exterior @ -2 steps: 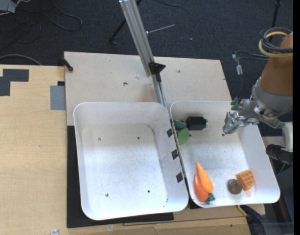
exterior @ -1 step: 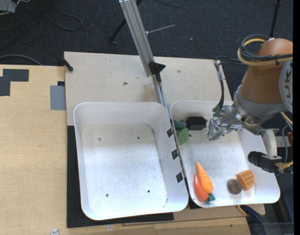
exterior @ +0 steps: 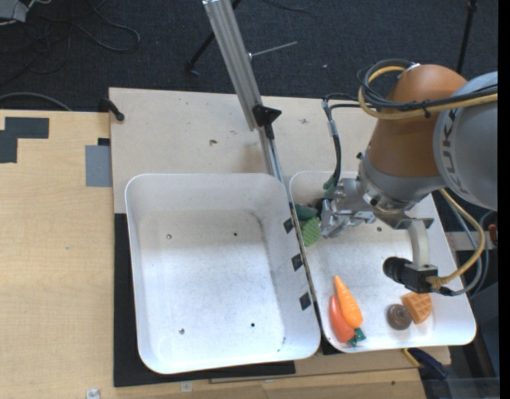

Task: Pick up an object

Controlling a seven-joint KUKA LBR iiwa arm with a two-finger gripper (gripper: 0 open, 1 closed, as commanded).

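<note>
Arm is reaching down into right bin (exterior: 454, 327), gripper (exterior: 331, 220) hovering beside one green item (exterior: 309, 229), finger state unclear, one carrot (exterior: 347, 301), one waffle piece (exterior: 418, 307) lying nearby.

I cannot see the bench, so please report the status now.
Gripper low in right bin, beside green object. Grasp unconfirmed. Carrot and waffle piece lie apart.

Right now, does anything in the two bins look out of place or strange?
Nothing looks spilled or broken. The only odd spot: a green object lies pressed against the right bin's left wall, right under the gripper. The carrot overlaps a red item.
</note>
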